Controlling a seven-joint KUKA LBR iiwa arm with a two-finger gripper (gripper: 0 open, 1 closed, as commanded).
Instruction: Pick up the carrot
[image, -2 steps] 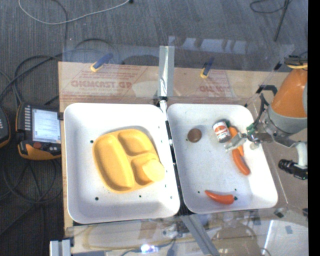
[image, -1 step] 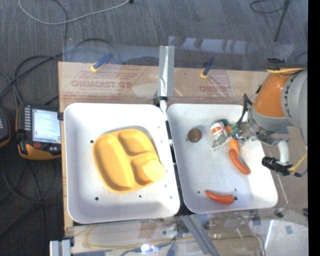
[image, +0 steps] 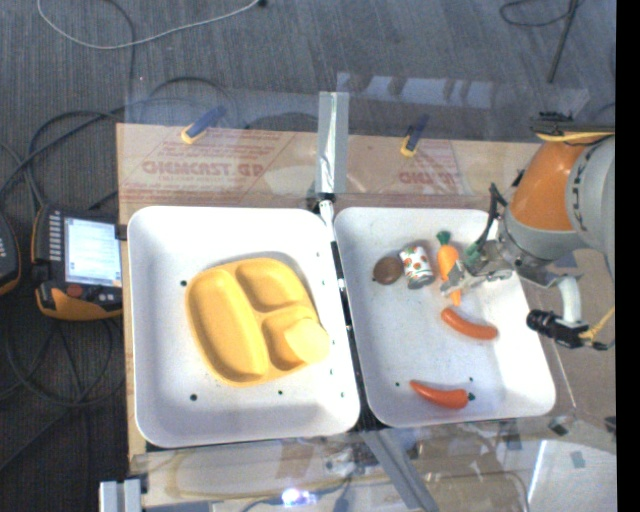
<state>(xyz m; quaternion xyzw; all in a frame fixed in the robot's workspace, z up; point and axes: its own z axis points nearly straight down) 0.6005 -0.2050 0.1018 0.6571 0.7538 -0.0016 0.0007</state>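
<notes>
The carrot (image: 447, 262) is a short orange piece with a green top, lying in the upper middle of the right bin (image: 520, 370). My gripper (image: 472, 266) is low over the bin, right up against the carrot's right side. The arm's orange band (image: 545, 190) and grey wrist come in from the right. A small orange bit (image: 457, 293) shows just below the gripper. Whether the carrot is between the fingers is hidden by the gripper body.
Left of the carrot are a small white and red can (image: 417, 264) and a brown lump (image: 387, 269). An orange sausage (image: 469, 323) and a red pepper (image: 438, 394) lie nearer the front. The left bin (image: 160, 390) holds a yellow divided tray (image: 257, 317).
</notes>
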